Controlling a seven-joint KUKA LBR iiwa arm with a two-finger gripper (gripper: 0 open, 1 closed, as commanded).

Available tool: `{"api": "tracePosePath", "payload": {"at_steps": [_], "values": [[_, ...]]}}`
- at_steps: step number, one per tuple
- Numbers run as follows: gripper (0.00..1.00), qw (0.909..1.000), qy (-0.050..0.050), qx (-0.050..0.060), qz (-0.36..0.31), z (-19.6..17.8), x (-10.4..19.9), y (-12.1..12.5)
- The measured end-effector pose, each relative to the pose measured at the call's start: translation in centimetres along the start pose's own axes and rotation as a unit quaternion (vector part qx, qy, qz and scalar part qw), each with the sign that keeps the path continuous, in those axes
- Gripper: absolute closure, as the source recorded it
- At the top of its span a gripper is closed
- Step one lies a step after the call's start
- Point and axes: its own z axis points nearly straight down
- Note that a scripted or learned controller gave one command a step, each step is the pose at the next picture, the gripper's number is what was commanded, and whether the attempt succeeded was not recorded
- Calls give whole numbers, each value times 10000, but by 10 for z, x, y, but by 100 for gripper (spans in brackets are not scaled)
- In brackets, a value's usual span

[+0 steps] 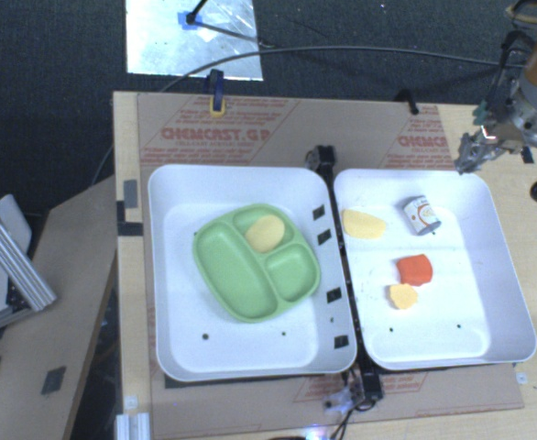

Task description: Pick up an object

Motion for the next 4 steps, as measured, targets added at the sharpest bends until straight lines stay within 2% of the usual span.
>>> {"api": "tracePosePath", "payload": {"at_steps": [1, 2, 3, 4], "values": [[100, 10000, 11, 14, -15, 13, 47, 0], [100, 10000, 9, 10, -14, 8, 96, 8], [100, 10000, 13, 18, -19, 14, 160, 6], [100, 10000, 13, 15, -16, 26, 205, 13]]}}
